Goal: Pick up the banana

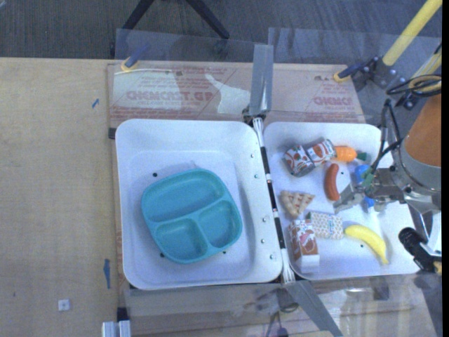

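Banana in right bin, end effector above it

Curved yellow plastic banana (368, 240) lies in the right shallow white bin (319, 130), near its front right corner, just beside a small patterned carton (327, 225). Grey end effector (359, 195) hovers between a red sausage (332, 181) and the banana; finger state probably spread, but cannot tell. Teal divided tray (191, 215) occupies the left bin (182, 128).
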Controlling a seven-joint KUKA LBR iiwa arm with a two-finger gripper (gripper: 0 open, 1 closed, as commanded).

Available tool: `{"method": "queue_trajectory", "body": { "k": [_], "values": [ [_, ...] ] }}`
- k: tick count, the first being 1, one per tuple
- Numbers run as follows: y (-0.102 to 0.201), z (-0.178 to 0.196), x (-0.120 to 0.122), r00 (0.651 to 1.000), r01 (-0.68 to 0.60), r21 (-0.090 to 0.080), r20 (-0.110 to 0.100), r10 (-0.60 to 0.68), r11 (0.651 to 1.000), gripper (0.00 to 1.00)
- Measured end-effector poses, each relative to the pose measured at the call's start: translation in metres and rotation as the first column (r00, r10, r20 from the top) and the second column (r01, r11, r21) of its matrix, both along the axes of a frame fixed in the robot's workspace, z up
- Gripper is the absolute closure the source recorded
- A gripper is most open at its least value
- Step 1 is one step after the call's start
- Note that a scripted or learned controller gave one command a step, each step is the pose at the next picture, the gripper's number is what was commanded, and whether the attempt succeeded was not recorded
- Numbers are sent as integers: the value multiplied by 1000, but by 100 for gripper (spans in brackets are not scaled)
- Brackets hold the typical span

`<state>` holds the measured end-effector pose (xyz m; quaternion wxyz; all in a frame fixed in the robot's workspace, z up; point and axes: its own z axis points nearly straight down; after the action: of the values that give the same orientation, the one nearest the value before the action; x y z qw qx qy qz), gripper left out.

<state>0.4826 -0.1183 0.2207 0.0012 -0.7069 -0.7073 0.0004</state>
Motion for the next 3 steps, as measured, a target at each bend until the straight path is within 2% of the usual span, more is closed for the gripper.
{"method": "queue_trajectory", "body": {
  "k": [1,2,3],
  "values": [
    [-50,-82,45,1000,-8,-1,2,8,1000,0],
    [-49,-132,89,993,-121,4,11,121,993,0],
    [-12,-7,46,913,-408,-3,5,408,913,0]
  ]
}}
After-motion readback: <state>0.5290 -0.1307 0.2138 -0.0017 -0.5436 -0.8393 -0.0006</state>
